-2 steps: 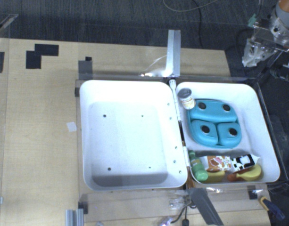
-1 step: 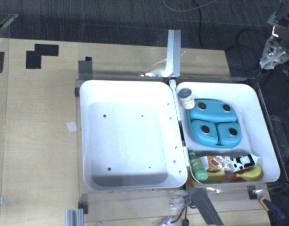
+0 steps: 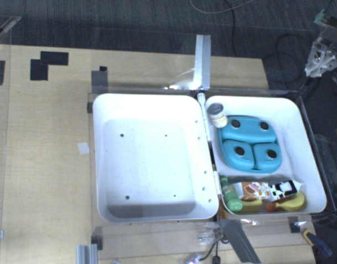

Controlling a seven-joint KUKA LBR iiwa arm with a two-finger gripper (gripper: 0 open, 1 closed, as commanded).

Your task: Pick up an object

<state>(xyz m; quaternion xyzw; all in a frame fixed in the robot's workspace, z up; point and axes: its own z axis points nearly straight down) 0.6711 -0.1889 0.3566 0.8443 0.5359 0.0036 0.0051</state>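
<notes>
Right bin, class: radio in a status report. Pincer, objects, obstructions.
Pincer parked top right, off the bins. Blue tray, small jar, packets in right bin, untouched. Nothing above them.

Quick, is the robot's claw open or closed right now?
Gripper: up at the far right, away from the bins; open or closed cannot be told.

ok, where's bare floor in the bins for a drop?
Left bin: whole floor bare. Right bin: crowded; blue tray mid, small jar far-left corner, packets along the near wall. Only a strip along its right wall is free.
</notes>
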